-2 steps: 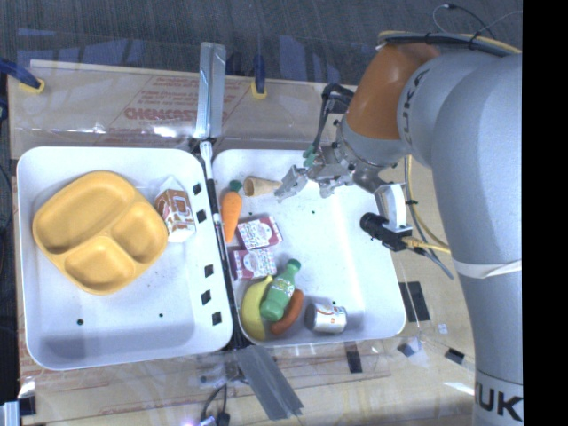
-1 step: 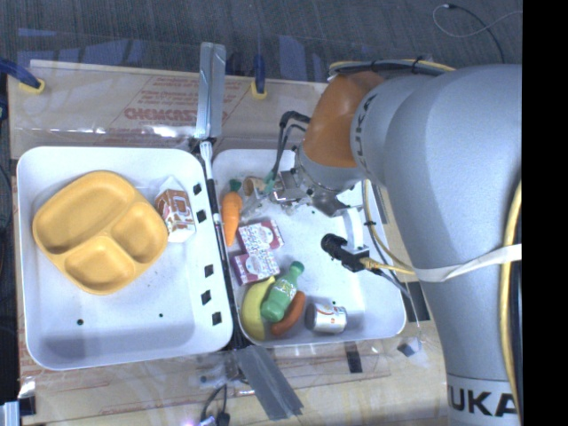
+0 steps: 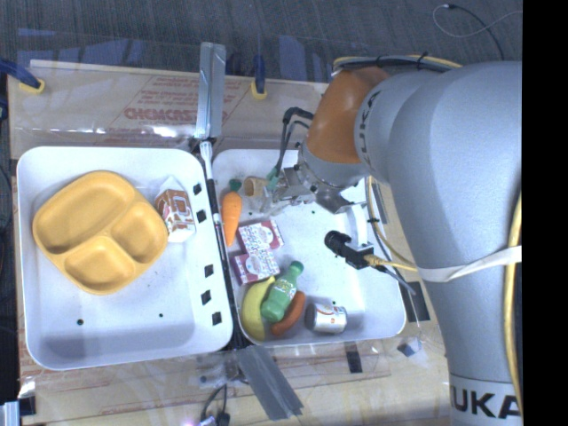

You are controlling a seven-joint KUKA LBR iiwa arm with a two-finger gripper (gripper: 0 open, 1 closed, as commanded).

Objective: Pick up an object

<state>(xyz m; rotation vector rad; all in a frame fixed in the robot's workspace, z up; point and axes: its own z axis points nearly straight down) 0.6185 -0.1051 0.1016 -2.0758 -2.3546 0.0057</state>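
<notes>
**Arm low over right bin, approach step, no grasp seen**

Gripper (image 3: 282,187) sits at upper-left part of the right bin (image 3: 383,313), just beside a small tan item (image 3: 254,185) near the bin's top edge. Can't tell how the hand is set; wrist hardware blocks it, and nothing visibly held. Judged step: reach/descend toward a pick, not yet lifted.

Candidate objs, all in right bin: carrot (image 3: 231,216) along left wall, upright in frame; pink packet (image 3: 256,248) centre-left; green bottle (image 3: 281,294) lying over a yellow banana (image 3: 253,311) and a reddish sausage-like piece (image 3: 290,315) at lower left; silver can (image 3: 327,319) on its side, lower centre.

Left bin (image 3: 106,344): yellow divided tray (image 3: 98,229) at upper left, small brown-white carton (image 3: 176,211) touching its right edge.

Next move prob needs: settle on the nearest obj (tan item or carrot), centre over it, close, lift straight. Clutter is tight by the divider, so wall contact is a risk.
</notes>
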